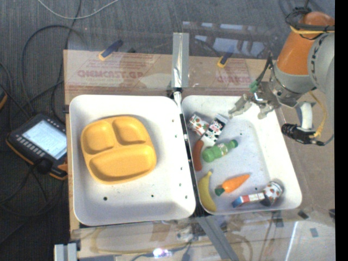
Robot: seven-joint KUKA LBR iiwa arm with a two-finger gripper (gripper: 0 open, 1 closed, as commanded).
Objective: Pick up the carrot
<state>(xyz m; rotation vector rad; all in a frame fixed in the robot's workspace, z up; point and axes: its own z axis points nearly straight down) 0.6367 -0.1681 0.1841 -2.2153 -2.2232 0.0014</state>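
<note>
The carrot [235,183] is orange with a green top and lies on its side in the front part of the right bin [283,151]. It points up toward the right. My gripper [249,109] hovers over the bin's far right corner, well behind the carrot. Its fingers are spread open and hold nothing.
Around the carrot lie a yellow banana [205,192], a green bottle [219,150], a red sausage-like piece [198,148], two small printed cartons [206,126] and a blue-and-red figure [260,196]. The left bin [76,145] holds a yellow divided plate [118,148]. A handheld screen [38,140] sits off the bench at left.
</note>
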